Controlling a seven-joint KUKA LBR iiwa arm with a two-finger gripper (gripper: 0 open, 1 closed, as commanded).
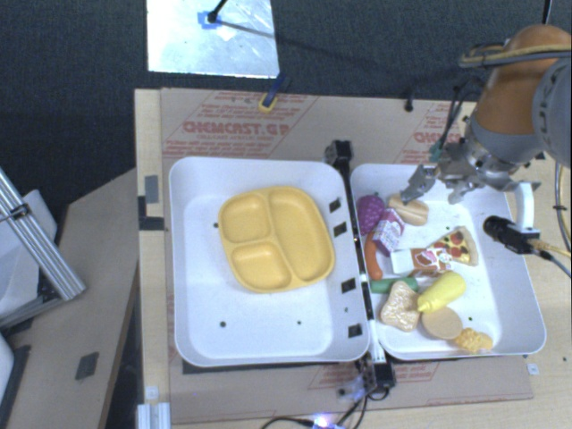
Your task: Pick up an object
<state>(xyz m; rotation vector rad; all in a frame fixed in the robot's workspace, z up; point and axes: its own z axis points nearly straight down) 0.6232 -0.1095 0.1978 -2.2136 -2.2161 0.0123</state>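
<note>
Pincer (pixel 438 184): fingers spread, nothing between them, above the right bin (pixel 527 304).
Nearest thing: bread roll (pixel 408 210), just beside one fingertip.
Crowding it: purple piece (pixel 370 211), carton (pixel 388 234), pizza slice (pixel 454 247).
Left bin (pixel 197 266): yellow tray (pixel 273 238).

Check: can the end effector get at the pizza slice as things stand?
Probably yes. The pizza slice lies flat in the right bin with nothing on top, and the end effector hovers just up-left of it.

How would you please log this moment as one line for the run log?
arm: over right bin | gripper: open, above bun, holding nothing | yellow tray: left bin | pick: not yet done
</note>
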